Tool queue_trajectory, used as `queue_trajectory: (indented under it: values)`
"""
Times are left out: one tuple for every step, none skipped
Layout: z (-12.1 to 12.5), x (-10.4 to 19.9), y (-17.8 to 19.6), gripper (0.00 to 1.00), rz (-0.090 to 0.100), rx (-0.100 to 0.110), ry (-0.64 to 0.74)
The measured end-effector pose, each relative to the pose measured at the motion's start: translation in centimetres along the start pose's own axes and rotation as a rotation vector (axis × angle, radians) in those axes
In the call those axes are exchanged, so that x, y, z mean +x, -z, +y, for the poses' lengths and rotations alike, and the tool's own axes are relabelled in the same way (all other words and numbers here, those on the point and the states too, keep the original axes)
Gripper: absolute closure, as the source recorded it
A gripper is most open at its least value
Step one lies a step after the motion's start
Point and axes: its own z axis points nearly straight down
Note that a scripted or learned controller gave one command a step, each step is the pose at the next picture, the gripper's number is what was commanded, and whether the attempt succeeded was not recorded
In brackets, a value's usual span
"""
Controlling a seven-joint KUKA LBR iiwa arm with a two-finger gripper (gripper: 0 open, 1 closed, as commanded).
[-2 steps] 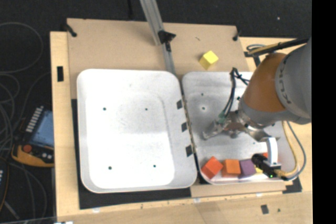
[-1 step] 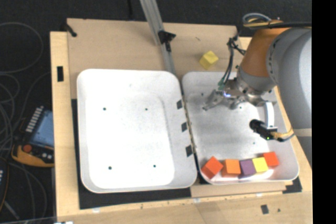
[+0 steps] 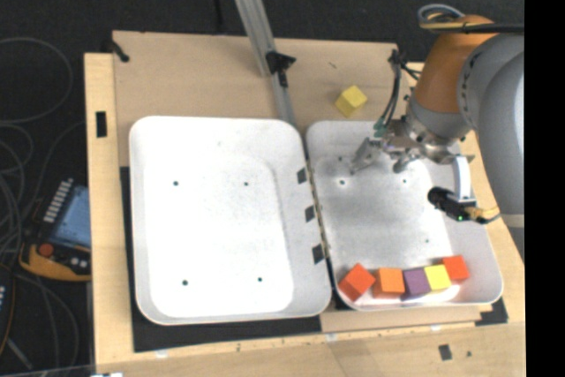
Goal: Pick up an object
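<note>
The gripper is seen open and holding nothing over the right bin, well apart from the coloured blocks lined along its near wall

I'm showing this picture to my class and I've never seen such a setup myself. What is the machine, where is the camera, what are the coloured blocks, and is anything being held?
The camera hangs above a wooden bench and looks down at a slant. The grey and orange shape at the right is a robot arm. Its gripper, the grasping part, sits over the far end of the right bin. Beside it lies the left bin. Five small blocks line the right bin's near edge: red-orange block, orange block, purple block, yellow block, red block. A yellow cube rests on the bench beyond the bins. Nothing shows between the gripper's fingers.
</note>
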Motion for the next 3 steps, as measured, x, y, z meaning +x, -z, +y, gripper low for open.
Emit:
queue_trajectory:
  values:
    - [-7.8, 3.4, -2.3, 0.00, 0.003, 0.012, -0.008]
    - [-1.8, -4.0, -2.7, 0.00, -0.004, -0.001, -0.011]
    - [-2.9, -6.5, 8.5, 0.00, -0.004, -0.005, -0.009]
